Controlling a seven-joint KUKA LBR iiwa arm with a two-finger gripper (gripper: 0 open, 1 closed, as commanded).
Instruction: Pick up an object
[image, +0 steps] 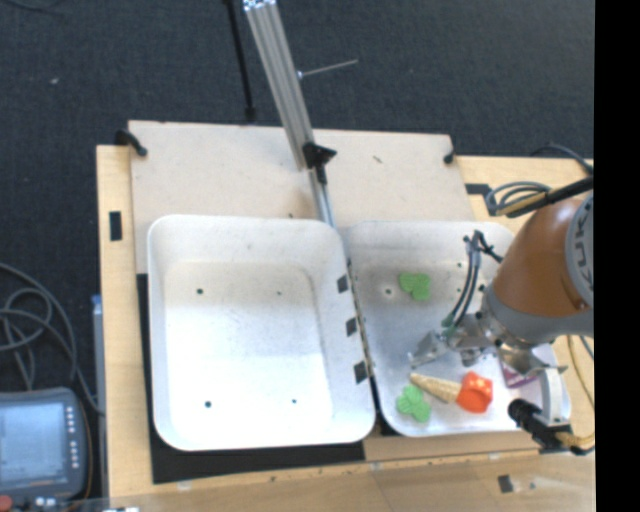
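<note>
Bench (250, 170): we see two white bins side by side.
Left bin (170, 250): no toys lie here.
Right bin (380, 250): all the toys sit here.
Arm (545, 265): it reaches low over the right bin.
Gripper (432, 348): it points down near the toys — we cannot tell if its fingers are open or shut, and we see nothing in them.
Toys: a tan cone (432, 385), an orange block (475, 393) and two green pieces (414, 286) (412, 404) lie on the bin floor.
Job: not done — we think the grab and the lift are left.

arm (545, 265): enters from right, orange band uppermost | wrist: bent down and left | gripper (432, 347): low, near-right of scene
</note>
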